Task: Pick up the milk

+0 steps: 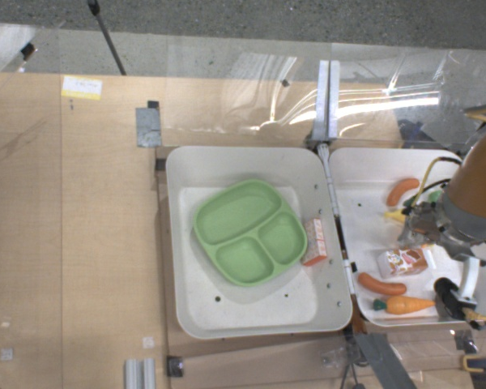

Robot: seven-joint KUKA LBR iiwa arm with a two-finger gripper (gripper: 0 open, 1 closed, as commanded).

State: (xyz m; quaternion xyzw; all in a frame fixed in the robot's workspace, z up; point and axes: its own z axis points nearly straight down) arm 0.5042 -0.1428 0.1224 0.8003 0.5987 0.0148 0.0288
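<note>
Fingers of my gripper (421,225) hang over the right bin (364,173); I cannot tell how far apart. Milk (314,241) lies in the left bin (251,318), by its right wall, touching the green plate (247,232).

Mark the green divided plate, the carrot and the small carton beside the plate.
green plate (249,232), camera view, centre ridge
carrot (407,305), camera view, orange body
small carton (316,241), camera view, its upper face

Wooden bench (73,217) — two white bins (178,298)
</note>
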